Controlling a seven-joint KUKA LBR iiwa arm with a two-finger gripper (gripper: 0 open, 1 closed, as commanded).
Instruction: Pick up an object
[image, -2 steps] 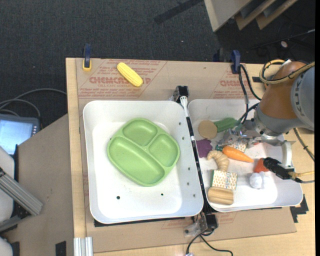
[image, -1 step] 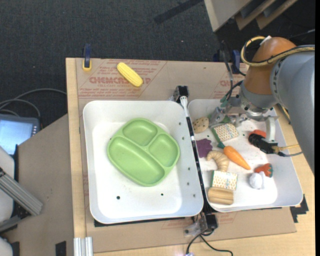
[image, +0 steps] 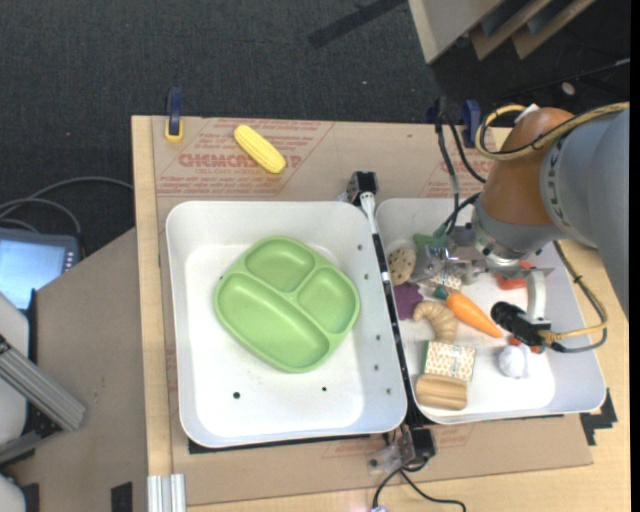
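Overhead slanted view: grey arm with an orange band (image: 520, 180) reaches from the right into the right shallow white bin (image: 575, 385); its hand (image: 455, 262) sits low near the bin's far left part, and whether it is open or closed cannot be told. Just beside it lie an orange plastic carrot (image: 473, 313), a purple piece (image: 406, 298), a tan curved piece (image: 434, 317) and a small patterned box (image: 449, 360). Left white bin (image: 200, 400) holds a green sectioned plate (image: 288, 302). A yellow toy corn cob (image: 259, 148) rests on the desk (image: 150, 300) beyond the bins.
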